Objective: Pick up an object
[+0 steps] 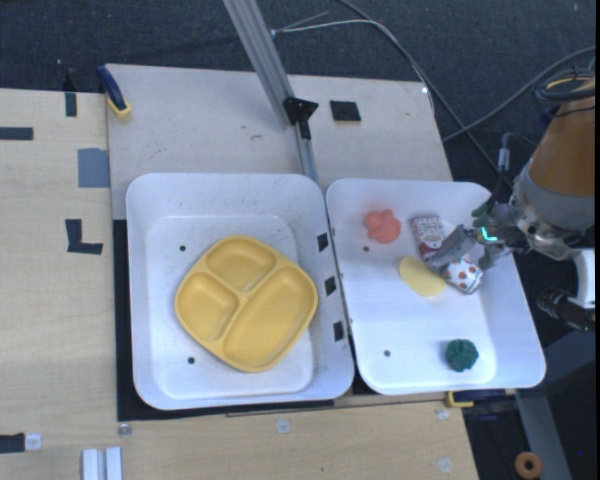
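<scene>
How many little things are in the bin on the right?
5. Pink lump upper left, red-white packet beside it, yellow piece in the middle, spotted white object by the gripper, green ball at the bottom. The gripper may hide more.

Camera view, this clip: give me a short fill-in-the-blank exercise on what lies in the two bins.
1. The yellow divided plate lies in the ____ bin.
2. The plate has ____ compartments.
3. The green object lies in the right bin, near its ____ corner.
4. The object nearest the wall between the bins is ____ in colour.

Missing words: left; three; front right; red
</scene>
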`<control>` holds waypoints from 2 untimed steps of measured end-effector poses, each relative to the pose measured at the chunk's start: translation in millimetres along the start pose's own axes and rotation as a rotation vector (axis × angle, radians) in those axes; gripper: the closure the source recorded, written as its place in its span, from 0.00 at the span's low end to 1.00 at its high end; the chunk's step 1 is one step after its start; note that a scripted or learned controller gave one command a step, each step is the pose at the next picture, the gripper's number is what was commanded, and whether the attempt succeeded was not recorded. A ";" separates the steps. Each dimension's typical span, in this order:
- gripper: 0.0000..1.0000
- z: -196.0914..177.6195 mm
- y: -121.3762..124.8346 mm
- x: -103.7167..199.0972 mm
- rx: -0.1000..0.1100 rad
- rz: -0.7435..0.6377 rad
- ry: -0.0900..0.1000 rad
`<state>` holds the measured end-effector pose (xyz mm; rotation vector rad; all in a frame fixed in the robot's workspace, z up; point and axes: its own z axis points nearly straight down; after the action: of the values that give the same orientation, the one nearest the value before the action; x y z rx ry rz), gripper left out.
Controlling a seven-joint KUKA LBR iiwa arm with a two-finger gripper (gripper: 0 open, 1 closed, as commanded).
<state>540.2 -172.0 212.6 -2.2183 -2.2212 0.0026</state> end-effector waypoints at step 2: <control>0.00 46.3 -6.9 4.5 0.003 0.000 0.000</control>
<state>533.2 -167.5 166.3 -2.2172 -2.2191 0.0055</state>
